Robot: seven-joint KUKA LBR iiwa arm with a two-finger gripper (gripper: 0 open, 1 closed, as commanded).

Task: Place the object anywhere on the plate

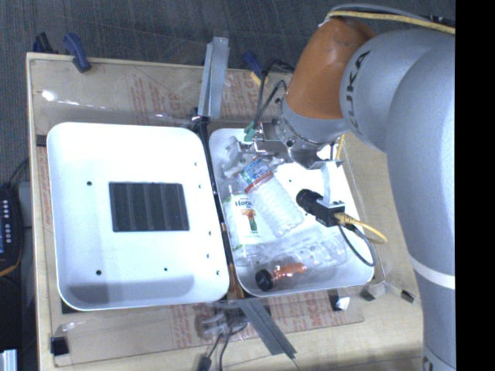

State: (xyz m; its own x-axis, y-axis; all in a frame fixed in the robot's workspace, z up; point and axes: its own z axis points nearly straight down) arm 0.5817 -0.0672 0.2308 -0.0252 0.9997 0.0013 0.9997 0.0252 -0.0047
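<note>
Arm's gripper (259, 141), grip state unclear, hovers over the right bin's (356, 273) clear bottle (274, 203); dark plate (148, 206) at left awaits.

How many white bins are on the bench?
2. The left bin holds a dark ribbed plate; the right bin sits beside it under the arm, holding a clear plastic bottle.
</note>
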